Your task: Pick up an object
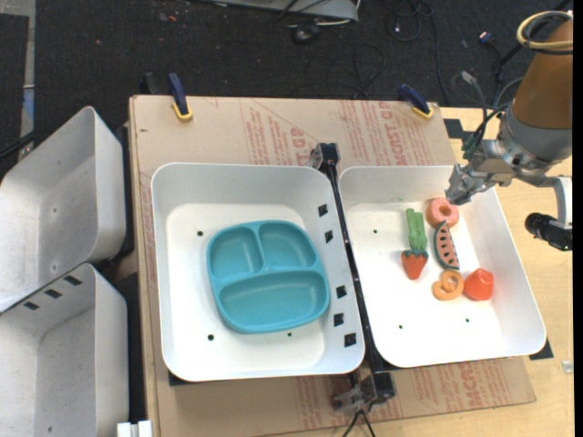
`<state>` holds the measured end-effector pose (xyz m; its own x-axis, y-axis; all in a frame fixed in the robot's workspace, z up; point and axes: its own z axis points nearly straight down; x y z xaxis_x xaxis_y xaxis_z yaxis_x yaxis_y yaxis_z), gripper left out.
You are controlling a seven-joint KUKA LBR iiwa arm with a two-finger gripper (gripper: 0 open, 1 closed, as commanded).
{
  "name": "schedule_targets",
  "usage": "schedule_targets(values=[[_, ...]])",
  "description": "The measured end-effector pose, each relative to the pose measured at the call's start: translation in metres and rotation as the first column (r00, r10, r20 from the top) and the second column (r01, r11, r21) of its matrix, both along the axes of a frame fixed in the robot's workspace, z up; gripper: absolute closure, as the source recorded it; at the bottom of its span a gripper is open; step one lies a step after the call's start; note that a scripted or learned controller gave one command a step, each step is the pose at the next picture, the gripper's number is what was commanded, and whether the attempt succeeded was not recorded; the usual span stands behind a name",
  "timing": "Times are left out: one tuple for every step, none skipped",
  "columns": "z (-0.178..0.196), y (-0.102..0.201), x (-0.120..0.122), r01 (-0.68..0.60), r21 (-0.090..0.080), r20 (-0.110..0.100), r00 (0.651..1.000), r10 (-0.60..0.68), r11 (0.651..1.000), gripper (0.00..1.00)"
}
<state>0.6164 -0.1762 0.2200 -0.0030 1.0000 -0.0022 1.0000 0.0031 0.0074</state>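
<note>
Just beside end effector (461,189), pink donut (443,212)

Only legible print is on the cardboard sheet (273,121) under the bins: red block lettering, upside down from this camera. Near the back edge it reads roughly "MACRO…", partly cut off by the bins. Same red print repeats along the front edge (474,382), too foreshortened to read.

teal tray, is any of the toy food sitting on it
No, the teal tray lies alone in the left bin; the toy food is in the right bin.
</note>
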Motion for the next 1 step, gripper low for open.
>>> schedule_targets(values=[[-0.0014, 0.0001, 0.0006, 0.0, 0.001, -0.005, 1.0, 0.0, 1.0, 1.0]])
